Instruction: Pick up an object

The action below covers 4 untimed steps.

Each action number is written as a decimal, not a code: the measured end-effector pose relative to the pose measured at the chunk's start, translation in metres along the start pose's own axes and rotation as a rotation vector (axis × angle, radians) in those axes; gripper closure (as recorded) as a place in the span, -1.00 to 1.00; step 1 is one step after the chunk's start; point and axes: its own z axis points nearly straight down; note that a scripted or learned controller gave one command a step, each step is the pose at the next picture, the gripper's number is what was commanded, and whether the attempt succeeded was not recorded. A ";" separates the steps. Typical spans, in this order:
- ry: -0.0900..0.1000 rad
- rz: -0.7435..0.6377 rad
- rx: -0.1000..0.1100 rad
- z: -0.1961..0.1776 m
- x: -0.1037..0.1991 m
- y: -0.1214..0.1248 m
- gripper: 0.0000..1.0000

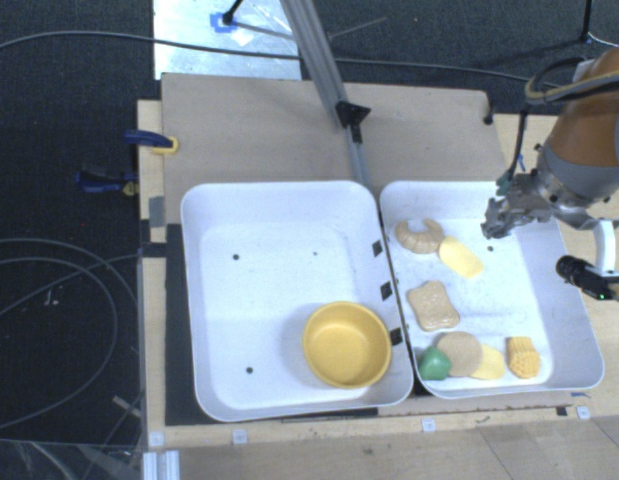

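One candidate lies nearest: pale yellow piece (460, 259), at seven o'clock from the gripper (496, 224), long axis ten-to-four; grip state cannot be told.

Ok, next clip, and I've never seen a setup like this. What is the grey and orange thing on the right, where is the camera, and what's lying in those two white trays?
That is a robot arm, grey with an orange band, reaching in from the right of the picture. Its hand hangs over the upper part of the right bin; I cannot tell whether it is open, and nothing shows in its grip.

The one camera is fixed above the bench and looks down at a slant on both bins.

The left bin holds a yellow bowl near its lower right corner. The right bin holds small toy-like food pieces: a tan croissant shape, a pale yellow oval, a tan waffle-like slab, and along the bottom a green piece, a beige round and a yellow corn-like piece.
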 end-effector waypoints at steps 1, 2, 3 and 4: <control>0.000 -0.002 -0.001 -0.054 0.005 0.011 1.00; 0.000 -0.002 0.001 -0.088 0.005 0.012 1.00; 0.001 -0.002 0.003 -0.075 0.048 0.021 1.00; 0.002 -0.004 0.002 -0.072 0.094 0.032 1.00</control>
